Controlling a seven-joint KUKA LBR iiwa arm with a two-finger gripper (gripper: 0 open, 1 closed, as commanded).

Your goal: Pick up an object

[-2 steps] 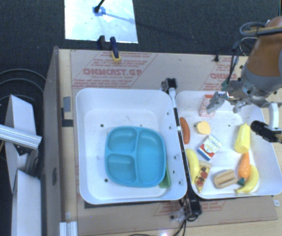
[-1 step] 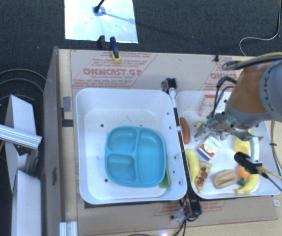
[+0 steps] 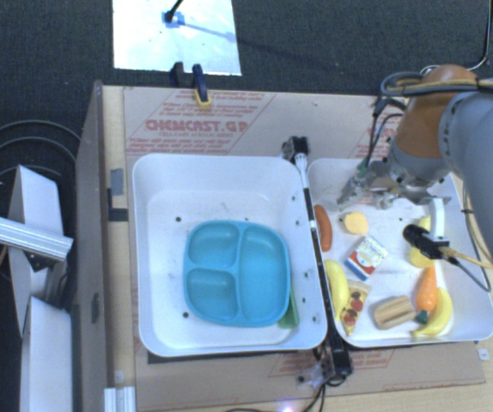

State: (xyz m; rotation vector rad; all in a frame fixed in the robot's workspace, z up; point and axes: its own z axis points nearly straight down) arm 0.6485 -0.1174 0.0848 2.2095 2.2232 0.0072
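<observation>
several items: toy foods crowd the right bin, all likely light, hard plastic.
near edge: wooden block, matte and flat-sided, looks easiest to pinch across its short width; banana beside it is smooth and curved, may slip.
middle: small packet, flat and thin, awkward to lift; carrot tapers.
left bin: blue divided tray, broad and glossy.
farther: yellow round piece, could roll; sausage by the wall.
claw: above the bin's far end; grip state cannot be judged.
</observation>
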